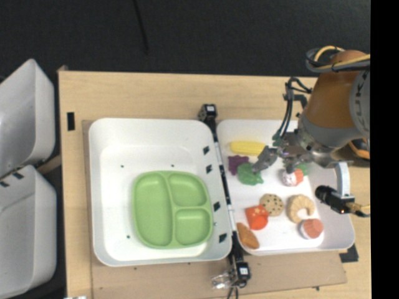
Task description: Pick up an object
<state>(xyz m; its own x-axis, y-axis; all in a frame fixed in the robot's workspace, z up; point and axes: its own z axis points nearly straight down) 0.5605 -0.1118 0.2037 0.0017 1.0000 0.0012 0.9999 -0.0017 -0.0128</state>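
Note:
My gripper (278, 161) hangs low over the back half of the right bin (340, 229), open, with nothing visible between its fingers. Its left finger (267, 158) points down at a green toy (250, 176). Under the right finger lies a small red and white item (291, 178). Just to the left are a yellow corn-like piece (247, 147) and purple grapes (236, 163). Nearer the front lie a cookie (271, 203), a croissant (301, 206), a red pepper (257, 217), an orange bread piece (247, 236) and a red and white slice (311, 228).
The left bin (112, 148) holds a green divided plate (171, 210). The grey and orange arm (333, 114) covers the right bin's back right corner. Clips stand along the wall between the bins (220, 179). White blocks (22, 167) sit off the bench at left.

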